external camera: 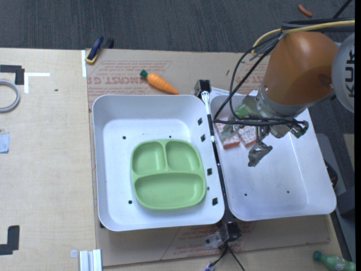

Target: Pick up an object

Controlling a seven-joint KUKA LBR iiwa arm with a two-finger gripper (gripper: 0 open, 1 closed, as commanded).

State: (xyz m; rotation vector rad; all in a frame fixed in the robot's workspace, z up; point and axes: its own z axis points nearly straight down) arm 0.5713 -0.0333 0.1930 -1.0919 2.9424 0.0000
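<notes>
Finding one: you are working over the right bin (285, 199), with the arm (298, 66) hanging above its far half. The gripper (258, 153) is pointing down at the bin floor, just beside a small heap of packets (236, 136). I cannot tell whether the gripper is spread or closed; the wrist is hiding too much of it. Nothing is showing in its grasp.

Finding two: the likely target is that heap, lying in the far corner of the right bin against the wall shared with the left bin (113, 130). It is a mix of red-and-white wrappers and something green. The heap is sitting tight to the wall, which in my judgement is leaving you little room on that side. Flat, slippery packets are a poor fit for a straight pinch.

Finding three: the left bin is holding a green plate (167, 174), lying flat near its middle, well apart from the gripper. A toy carrot (159, 82) is lying on the cardboard beyond the left bin, outside both bins, so it is probably not a candidate.

Assessment: the pick is not yet made. You are lining up beside the heap, not over it.
</notes>
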